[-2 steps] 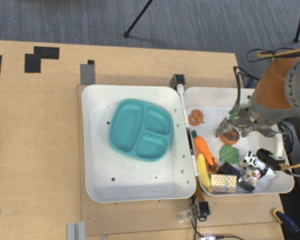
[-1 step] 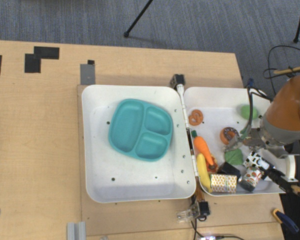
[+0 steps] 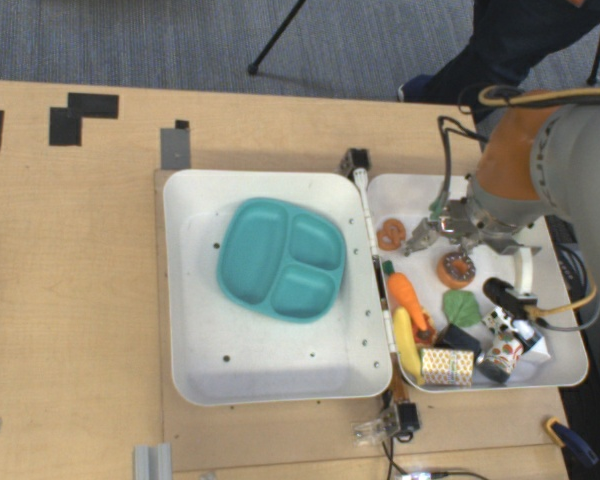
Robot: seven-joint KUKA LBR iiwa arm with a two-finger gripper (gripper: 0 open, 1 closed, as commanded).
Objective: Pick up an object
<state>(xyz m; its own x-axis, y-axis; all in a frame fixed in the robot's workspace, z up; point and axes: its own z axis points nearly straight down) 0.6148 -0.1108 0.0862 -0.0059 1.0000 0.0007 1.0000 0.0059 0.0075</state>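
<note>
In the camera view we find the claw (image 3: 432,234) at the right of the frame, low over the upper part of the right white bin (image 3: 570,368), with the grey arm (image 3: 570,158) and its orange band (image 3: 508,153) reaching in from the right edge. Its two fingers look spread apart and we see nothing between them, so we read the claw as open and holding nothing. The candidates all lie in that right bin: a pretzel-like brown piece (image 3: 391,234) just left of the claw, a round orange toy (image 3: 457,267) just below it, then lower in the frame an orange carrot (image 3: 404,292), a yellow banana (image 3: 408,342), a green leafy piece (image 3: 461,308) and a patterned box (image 3: 447,366) near the bin's lower edge. The left white bin (image 3: 210,368), mid-frame, carries a teal divided tray (image 3: 281,259) and is not where we are working. To do this step well, we judge the pretzel-like piece or the round orange toy the best targets, being nearest and standing somewhat apart from the crowded lower pile. We should centre the fingers on one item alone, keep off the bin's dividing wall on the left, descend fully before closing, and lift straight up.
</note>
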